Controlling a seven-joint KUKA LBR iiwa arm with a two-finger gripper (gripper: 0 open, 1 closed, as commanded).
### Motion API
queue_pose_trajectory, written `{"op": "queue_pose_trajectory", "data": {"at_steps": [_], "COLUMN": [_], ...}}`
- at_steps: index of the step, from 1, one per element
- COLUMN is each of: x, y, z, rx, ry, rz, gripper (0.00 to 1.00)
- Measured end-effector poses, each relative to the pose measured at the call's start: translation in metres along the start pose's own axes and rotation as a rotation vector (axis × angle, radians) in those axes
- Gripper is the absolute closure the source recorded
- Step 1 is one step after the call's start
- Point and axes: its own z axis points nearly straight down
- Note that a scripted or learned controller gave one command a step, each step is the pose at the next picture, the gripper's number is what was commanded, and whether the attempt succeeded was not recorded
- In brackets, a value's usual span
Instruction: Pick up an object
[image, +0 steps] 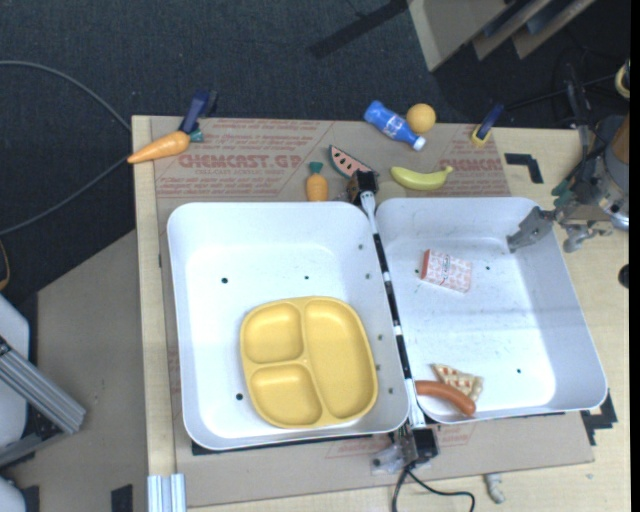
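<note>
We see the gripper (545, 228) at the right edge of the frame, poised over the upper right corner of the right bin (560, 330); we cannot tell its state from this angle, and nothing shows in its grasp. Inside that bin, a small red-and-white packet (445, 270) lies in the upper middle, well apart from the gripper. Down in the bin's lower left corner, a toy hot dog (444, 396) rests touching a pizza slice (460, 380). The left bin (200, 250) holds a yellow divided plate (307, 360) in its lower half. Along the cardboard above the bins we count a carrot (160, 148) at the upper left, a watermelon slice (346, 160), a banana (420, 177), a blue bottle (392, 124) and an orange (422, 116).
</note>
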Motion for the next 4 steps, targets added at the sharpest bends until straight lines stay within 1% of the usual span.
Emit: {"op": "queue_pose_trajectory", "data": {"at_steps": [1, 2, 3, 4], "x": [0.071, 0.08, 0.085, 0.096], "y": [0.032, 0.034, 0.053, -0.025], "z": [0.028, 0.081, 0.091, 0.118], "rx": [0.003, 0.004, -0.001, 0.003], "ry": [0.003, 0.002, 0.0, 0.001], "rz": [-0.002, -0.001, -0.001, 0.001], "gripper": [0.0, 0.0, 0.0, 0.0]}}
